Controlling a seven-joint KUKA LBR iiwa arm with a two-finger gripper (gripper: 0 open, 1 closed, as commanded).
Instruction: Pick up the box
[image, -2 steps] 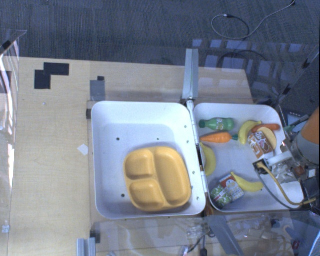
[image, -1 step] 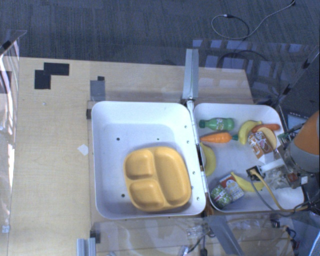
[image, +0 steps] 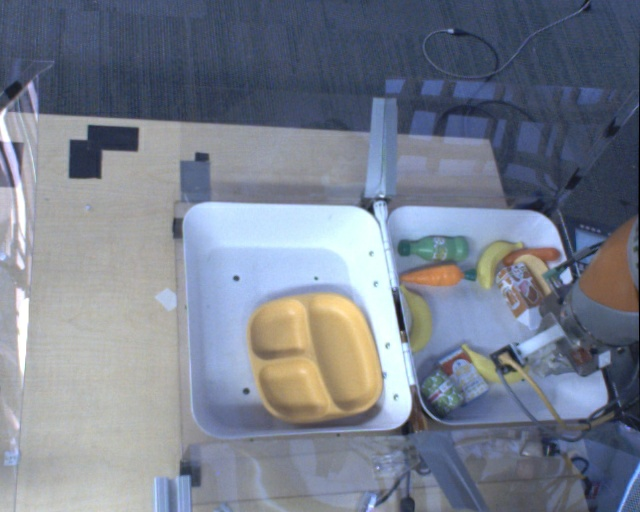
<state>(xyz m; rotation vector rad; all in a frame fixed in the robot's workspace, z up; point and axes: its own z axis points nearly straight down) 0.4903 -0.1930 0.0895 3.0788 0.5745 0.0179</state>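
Note:
A small brown and white box (image: 520, 285) lies tilted at the right side of the right bin (image: 470, 222), touching a yellow banana (image: 492, 262). My gripper (image: 578, 352) reaches in from the right, just below and to the right of this box and close to it. Its orange band (image: 612, 272) sits above the wrist. A green and white carton (image: 453, 380) lies near the bin's front edge, left of the gripper. Nothing is visibly held.
The right bin also holds a green bottle (image: 433, 246), a carrot (image: 432, 276) and a second banana (image: 419, 318) by the left wall. In the left bin (image: 215, 300) lies a yellow divided plate (image: 313, 355).

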